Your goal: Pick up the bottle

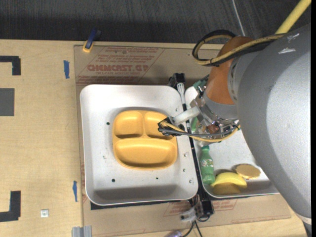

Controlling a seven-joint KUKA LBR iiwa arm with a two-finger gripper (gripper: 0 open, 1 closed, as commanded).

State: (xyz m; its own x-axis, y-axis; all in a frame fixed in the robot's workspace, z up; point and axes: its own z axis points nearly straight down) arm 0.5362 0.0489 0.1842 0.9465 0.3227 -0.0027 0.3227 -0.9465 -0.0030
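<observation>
Cardboard covers bench beneath white bins.

red print on the cardboard sheet above the bins is too blurred to read.

We see a glossy green plastic bottle in a smooth white plastic bin. A matt yellow plastic divided tray sits on the brown cardboard sheet side.
</observation>
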